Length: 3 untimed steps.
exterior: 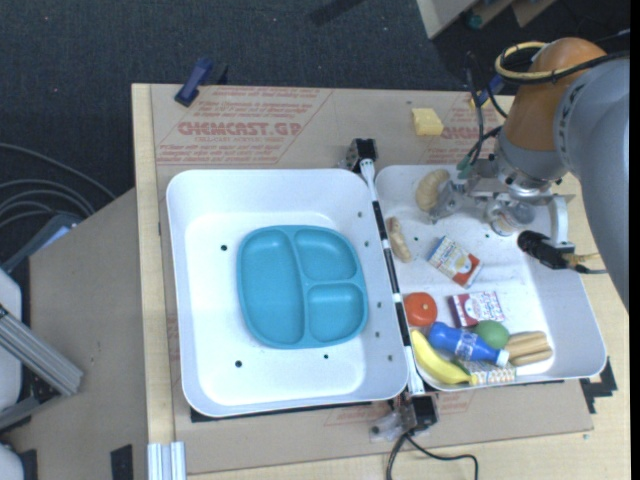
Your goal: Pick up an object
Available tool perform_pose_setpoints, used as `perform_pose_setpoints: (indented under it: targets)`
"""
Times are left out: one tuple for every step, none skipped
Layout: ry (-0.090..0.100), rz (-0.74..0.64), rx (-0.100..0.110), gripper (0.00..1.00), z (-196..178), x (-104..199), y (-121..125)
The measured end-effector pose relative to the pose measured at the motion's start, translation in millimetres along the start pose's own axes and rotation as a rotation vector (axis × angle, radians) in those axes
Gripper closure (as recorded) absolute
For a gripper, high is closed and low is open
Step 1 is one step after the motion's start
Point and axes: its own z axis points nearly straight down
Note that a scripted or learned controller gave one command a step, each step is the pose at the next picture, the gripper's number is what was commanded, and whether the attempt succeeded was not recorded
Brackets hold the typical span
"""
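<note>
A: Along the near edge of the right bin [590, 353], what do you have?

B: You have a cluster packed into the near corner by the divider: a yellow banana [436, 361] lying along the rim, a blue bottle [467, 345] across it, a green ball [491, 334] and a tan bread roll [529, 347] just beside that. A red-and-white carton [472, 308] sits behind them, and an orange-red ball [421, 309] rests against the divider edge.

A: And further back in that bin?

B: Mid-bin you see a small red, white and blue packet [453, 259], apart from the cluster. Close to the divider lies a small tan peanut-shaped piece [399, 239]. Near the far edge sits a beige rounded lump [432, 188].

A: Where is the tool?

B: Your gripper [478, 200] is low over the far part of the right bin, just beside the beige lump, with the grey arm and its orange band [548, 98] reaching in from the far right corner. You cannot tell from this angle how the tool stands, and nothing shows as held in it.

A: The left bin?

B: The left bin [200, 203] carries a blue divided plate [302, 285] at its middle. Beyond both bins, on the cardboard-topped bench [160, 138], a yellow block [427, 121] lies near the far edge and a blue clip [196, 81] at the far left corner.
</note>
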Motion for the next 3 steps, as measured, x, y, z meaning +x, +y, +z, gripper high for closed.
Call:
perform_pose_setpoints:
  targets:
    - [0.0, -0.001, -0.001, 1.0, -10.5, 1.2, 0.4]
    - [0.0, -0.002, 0.0, 0.0, -10.2, 1.4, 0.2]
    - [-0.001, -0.002, -0.003, 1.0, -21.0, 1.5, 0.8]
